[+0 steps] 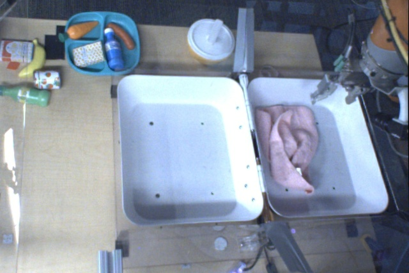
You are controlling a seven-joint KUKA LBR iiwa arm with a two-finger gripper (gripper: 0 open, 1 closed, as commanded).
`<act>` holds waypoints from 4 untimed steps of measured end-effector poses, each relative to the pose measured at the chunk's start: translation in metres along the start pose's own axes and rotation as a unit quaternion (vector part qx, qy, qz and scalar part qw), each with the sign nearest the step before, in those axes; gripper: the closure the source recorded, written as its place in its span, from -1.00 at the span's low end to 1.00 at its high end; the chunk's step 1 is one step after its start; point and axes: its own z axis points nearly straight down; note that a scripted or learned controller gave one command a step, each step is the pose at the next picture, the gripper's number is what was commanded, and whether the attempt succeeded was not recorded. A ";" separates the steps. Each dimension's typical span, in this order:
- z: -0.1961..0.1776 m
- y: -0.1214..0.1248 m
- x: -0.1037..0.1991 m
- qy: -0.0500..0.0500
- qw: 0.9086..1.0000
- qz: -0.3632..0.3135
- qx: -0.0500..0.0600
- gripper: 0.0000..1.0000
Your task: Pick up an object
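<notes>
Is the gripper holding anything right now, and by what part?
Nothing is held: the gripper hangs open over the right bin's far edge, apart from the pink cloth.

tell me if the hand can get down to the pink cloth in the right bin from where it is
Probably yes. The hand sits above the right bin's upper edge, and the pink cloth lies crumpled and uncovered against the bin's left wall, with nothing between them.

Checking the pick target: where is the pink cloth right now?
The pink cloth lies crumpled in the right bin, against its left wall, below the hand.
</notes>
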 end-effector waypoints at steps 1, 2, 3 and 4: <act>-0.103 -0.017 0.053 -0.001 0.992 -0.127 -0.002 -1.00; -0.004 0.008 0.118 0.000 0.987 -0.159 0.000 -1.00; 0.047 -0.004 0.082 0.000 0.992 -0.128 0.000 -1.00; -0.059 0.033 0.075 -0.001 0.987 -0.158 -0.003 -1.00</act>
